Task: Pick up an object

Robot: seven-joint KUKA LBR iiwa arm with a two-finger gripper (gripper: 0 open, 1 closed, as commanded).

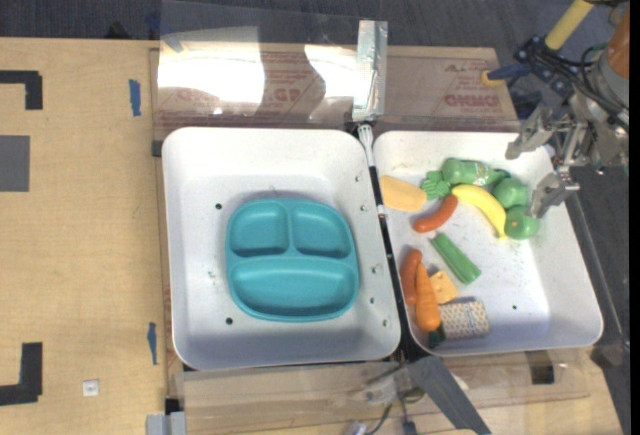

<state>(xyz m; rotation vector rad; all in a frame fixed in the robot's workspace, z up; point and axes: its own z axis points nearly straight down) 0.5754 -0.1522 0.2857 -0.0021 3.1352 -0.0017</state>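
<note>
Cardboard covers your worktop [70, 223], which carries two white bins. Your left bin [190, 163] holds a teal divided tray [290, 258]. Your right bin [560, 303] holds toy food: banana [480, 206], green pieces, carrot [424, 295]. Your tool [557, 175] hangs at that bin's right rim, clamped on nothing. Judged step: approach. Next, descend over the banana.

A teal three-compartment plastic tray [291, 258] lies in the shallow white bin [190, 163] at frame centre-left. Behind it, at upper centre, stands a clear plastic sheet [260, 63]. The tan cardboard-covered desk [80, 223] fills the left.
</note>
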